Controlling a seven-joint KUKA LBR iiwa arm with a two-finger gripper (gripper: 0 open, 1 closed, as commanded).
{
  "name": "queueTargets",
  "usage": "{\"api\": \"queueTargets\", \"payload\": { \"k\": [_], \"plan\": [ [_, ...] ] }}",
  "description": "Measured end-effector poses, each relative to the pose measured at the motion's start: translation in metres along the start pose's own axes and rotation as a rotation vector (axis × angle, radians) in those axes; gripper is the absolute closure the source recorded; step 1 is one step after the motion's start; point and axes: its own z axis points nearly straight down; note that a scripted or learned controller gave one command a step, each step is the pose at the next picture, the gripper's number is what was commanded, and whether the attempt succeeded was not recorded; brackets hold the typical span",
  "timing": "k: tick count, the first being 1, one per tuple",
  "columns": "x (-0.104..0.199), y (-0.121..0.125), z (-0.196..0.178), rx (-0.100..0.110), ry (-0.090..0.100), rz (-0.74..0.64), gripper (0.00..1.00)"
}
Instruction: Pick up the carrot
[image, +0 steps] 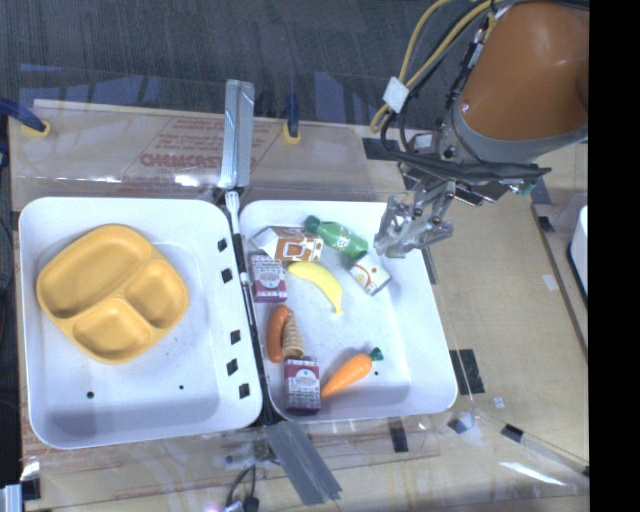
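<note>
The carrot (348, 373), orange with a green top, lies near the front of the right bin (425, 330), pointing down-left. My gripper (403, 237) hangs over the bin's far right corner, well behind the carrot and apart from it. Nothing shows between its fingers.
The right bin also holds a banana (320, 283), a green bottle (338, 236), a small carton (371, 276), snack boxes (268, 277), a hot dog (278, 332) and a red packet (302, 385) beside the carrot. A yellow divided plate (110, 292) lies in the left bin (60, 410).
</note>
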Motion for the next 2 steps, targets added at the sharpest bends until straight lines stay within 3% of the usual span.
{"api": "queueTargets", "payload": {
  "k": [1, 2],
  "plan": [
    [0.0039, 0.0256, 0.006, -0.008, 0.001, -0.322, 1.0],
    [0.0041, 0.0255, 0.006, -0.008, 0.001, -0.322, 0.0]
  ]
}}
